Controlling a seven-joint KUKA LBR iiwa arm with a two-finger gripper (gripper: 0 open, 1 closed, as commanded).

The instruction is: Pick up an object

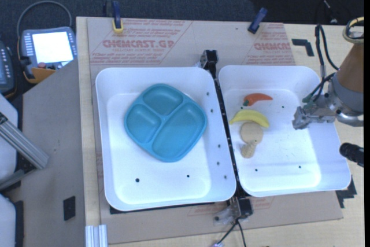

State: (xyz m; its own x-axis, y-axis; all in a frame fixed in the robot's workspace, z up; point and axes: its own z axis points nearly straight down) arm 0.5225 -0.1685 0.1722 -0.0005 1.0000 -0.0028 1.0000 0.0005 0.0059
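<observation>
Approach step, nothing grasped yet. Gripper [302, 118] over right bin [289, 179], at 3 o'clock from banana [250, 118]; spread or pressed together, cannot tell. Carrot [258, 99] at banana's 12, tan piece [250, 137] at 6. Next: move toward 9 o'clock, descend.

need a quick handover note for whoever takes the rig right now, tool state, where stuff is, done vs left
Tool: over the right bin, near its right wall, nothing seen between its fingers; open or shut is unclear.
Right bin, left part: toy carrot at the top, toy banana just below it, a tan potato-like piece below the banana and touching it.
Left bin: blue divided plate, nothing on it.
Done: nothing picked yet.
Left: move the tool left to one of the three items, grasp and lift.
</observation>
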